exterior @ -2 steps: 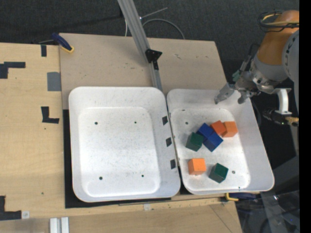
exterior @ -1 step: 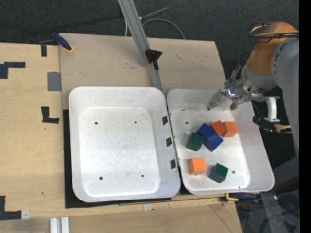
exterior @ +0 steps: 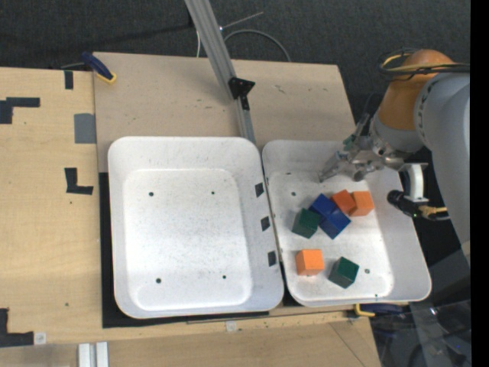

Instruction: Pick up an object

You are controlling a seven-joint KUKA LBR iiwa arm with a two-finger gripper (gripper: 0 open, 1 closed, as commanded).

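The right bin (exterior: 397, 281) holds several small blocks. Two blue blocks (exterior: 329, 215) sit together in the middle, with two orange blocks (exterior: 354, 202) touching them on the right and a dark green block (exterior: 306, 222) on the left. Nearer the front lie a lone orange block (exterior: 309, 261) and another green block (exterior: 344, 271). My gripper (exterior: 343, 172) hangs over the far part of this bin, just behind the cluster. Its fingers are spread open with nothing between them.
The left bin (exterior: 122, 174) stands beside the right one. A slanted metal pole (exterior: 218, 44) runs from the top down to the gap between the bins. The grey arm with its orange band (exterior: 412, 98) fills the right side.
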